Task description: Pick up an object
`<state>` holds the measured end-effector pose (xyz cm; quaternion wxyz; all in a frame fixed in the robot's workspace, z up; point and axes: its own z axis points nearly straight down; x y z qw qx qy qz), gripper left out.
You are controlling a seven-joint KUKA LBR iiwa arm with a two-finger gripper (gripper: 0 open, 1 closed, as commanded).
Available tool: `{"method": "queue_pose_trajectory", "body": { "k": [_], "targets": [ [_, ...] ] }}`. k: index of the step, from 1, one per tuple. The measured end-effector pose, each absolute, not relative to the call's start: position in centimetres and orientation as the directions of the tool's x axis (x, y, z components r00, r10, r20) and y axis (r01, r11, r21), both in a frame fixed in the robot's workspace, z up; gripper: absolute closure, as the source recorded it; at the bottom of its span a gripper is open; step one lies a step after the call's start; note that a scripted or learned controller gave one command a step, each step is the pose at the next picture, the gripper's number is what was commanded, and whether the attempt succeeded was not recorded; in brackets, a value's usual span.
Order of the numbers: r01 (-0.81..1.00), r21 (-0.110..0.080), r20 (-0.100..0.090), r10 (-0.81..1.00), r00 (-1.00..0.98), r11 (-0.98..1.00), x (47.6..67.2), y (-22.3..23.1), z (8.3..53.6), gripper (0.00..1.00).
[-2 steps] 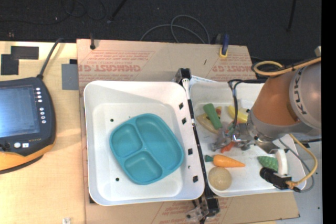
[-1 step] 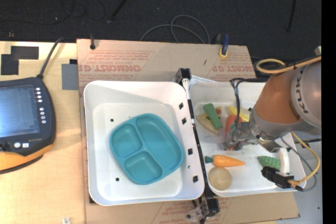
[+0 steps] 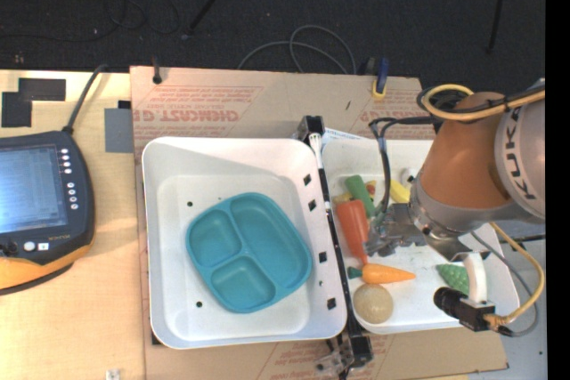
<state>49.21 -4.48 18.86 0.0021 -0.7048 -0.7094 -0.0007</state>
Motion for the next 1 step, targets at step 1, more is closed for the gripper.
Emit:
{"method": "queue_pose_trajectory", "body": {
  "k": [1],
  "targets": [
    [1.000,-0.007,0.001,1.000,0.001,-0.001,49.09,-4.84,18.52,0.00]
  ]
}}
